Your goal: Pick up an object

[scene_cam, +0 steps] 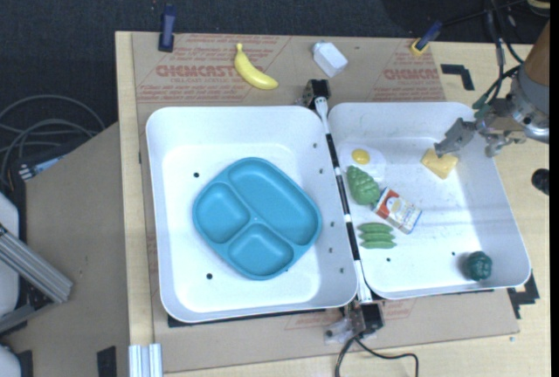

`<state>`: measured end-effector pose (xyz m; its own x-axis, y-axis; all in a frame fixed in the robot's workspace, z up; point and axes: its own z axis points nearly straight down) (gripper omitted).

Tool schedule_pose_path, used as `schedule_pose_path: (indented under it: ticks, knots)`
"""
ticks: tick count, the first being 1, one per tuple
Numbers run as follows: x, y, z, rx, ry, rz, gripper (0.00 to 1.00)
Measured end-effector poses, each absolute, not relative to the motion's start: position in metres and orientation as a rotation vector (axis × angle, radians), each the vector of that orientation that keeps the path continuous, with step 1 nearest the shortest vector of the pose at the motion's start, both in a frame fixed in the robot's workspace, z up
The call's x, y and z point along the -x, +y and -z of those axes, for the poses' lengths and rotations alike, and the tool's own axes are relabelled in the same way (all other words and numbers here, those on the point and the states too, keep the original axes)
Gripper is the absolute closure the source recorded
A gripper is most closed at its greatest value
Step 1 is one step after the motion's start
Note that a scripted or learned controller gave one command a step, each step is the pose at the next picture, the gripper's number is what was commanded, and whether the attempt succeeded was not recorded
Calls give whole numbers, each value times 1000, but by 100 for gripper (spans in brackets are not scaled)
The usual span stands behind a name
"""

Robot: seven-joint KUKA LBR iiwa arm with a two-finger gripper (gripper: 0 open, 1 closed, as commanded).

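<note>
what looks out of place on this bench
A banana and a small white block lie on the board behind the bins, outside both, while the other small items sit in the right bin.

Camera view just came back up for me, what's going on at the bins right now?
The arm reaches in from the right, its gripper low over the right bin, right at a yellow block near the bin's far side. I can't tell if anything is gripped. Also in that bin: a fried-egg toy, a green leafy toy, a small packet, a pea pod and a dark green ball. The left bin holds a blue divided plate.
</note>
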<state>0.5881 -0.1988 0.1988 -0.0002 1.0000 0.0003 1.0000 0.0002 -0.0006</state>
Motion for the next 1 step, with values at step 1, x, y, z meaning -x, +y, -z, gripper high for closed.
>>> schedule_pose_path:
  ticks: [1]
  knots:
    - [-616,-161,-143,2218,-2221,-1,0]
